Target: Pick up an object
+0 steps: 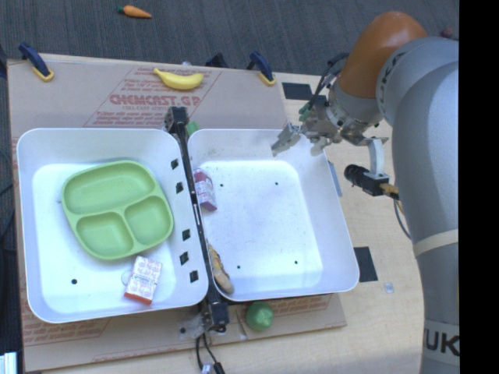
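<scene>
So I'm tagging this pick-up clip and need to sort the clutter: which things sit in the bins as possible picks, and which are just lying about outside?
In the bins, possible picks:
green tray
small box
red packet
tan item

Outside, lying about:
banana
carrot
green ball
blue clamps

The gripper is over the right bin's far rim.

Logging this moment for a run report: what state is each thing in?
Pincer: above the right bin's far rim, holding nothing.
Green plate: upright, in left bin.
Small box: flat, in left bin.
Red packet: against right bin's left wall.
Banana: on cardboard, outside bins.
Green ball: outside bins.
</scene>
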You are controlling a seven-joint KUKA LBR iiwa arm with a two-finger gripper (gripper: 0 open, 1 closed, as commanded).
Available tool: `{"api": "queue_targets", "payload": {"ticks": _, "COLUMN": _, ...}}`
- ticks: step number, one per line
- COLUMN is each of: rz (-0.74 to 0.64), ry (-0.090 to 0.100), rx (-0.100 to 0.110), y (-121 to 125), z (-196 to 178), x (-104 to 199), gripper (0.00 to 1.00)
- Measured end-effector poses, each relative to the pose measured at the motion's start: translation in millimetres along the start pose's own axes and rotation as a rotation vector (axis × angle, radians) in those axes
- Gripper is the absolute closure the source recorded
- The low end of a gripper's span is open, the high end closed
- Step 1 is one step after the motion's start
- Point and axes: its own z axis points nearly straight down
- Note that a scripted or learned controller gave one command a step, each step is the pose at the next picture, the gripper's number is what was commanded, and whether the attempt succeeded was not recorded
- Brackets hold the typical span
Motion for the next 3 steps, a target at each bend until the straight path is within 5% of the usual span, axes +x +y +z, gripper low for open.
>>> {"api": "queue_targets", "payload": {"ticks": 3, "rz": 0.0, "ry": 0.001, "rx": 0.002, "y": -0.4, "z": 0.8, "x": 0.2, "gripper": 0.0}}
